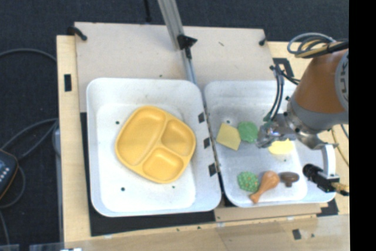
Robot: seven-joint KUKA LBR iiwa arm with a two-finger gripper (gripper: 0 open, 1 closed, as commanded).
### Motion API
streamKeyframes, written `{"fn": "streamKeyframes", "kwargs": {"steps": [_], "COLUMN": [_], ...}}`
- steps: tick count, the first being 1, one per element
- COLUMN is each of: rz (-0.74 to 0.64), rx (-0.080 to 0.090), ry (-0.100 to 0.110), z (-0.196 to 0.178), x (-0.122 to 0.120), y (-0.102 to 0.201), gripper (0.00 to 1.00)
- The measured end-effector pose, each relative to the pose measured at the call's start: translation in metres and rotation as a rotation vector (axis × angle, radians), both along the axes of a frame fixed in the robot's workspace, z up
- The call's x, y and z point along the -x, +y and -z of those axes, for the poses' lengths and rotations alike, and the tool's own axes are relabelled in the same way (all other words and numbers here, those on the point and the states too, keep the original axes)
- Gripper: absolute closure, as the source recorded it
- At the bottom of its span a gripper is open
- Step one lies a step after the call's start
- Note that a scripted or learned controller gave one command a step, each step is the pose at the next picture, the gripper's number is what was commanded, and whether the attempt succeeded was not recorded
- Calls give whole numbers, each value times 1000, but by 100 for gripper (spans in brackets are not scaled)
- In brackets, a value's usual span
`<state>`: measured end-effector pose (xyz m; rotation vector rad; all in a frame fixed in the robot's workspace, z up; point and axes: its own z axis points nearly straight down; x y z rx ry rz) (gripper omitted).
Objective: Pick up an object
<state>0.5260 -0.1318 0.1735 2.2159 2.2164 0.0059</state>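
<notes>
Reaching in from the right, the gripper (269,137) hangs low over the right bin (235,97).

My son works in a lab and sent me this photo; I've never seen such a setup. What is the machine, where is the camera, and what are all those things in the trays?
The camera is fixed above a bench, looking down at a slant. The grey and orange shape on the right is a robot arm; its gripper is the small tool at its tip, low over the right bin. That bin holds toy-like items: a yellow wedge, a green piece, a pale yellow piece, another green piece, a drumstick and a small brown item. The left bin holds a yellow divided plate. I cannot tell whether anything is held.
</notes>
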Motion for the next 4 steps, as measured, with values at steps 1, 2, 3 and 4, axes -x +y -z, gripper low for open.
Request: {"fn": "streamKeyframes", "kwargs": {"steps": [1, 2, 3, 4], "rz": [-2, -3, -8, -8], "rx": [0, -1, -3, -4], "ry": [-1, 4, 5, 5], "z": [-58, -72, -82, -89], "x": [7, 6, -11, -32], "y": [-4, -5, 47, 97], "gripper": [100, 100, 100, 100]}}
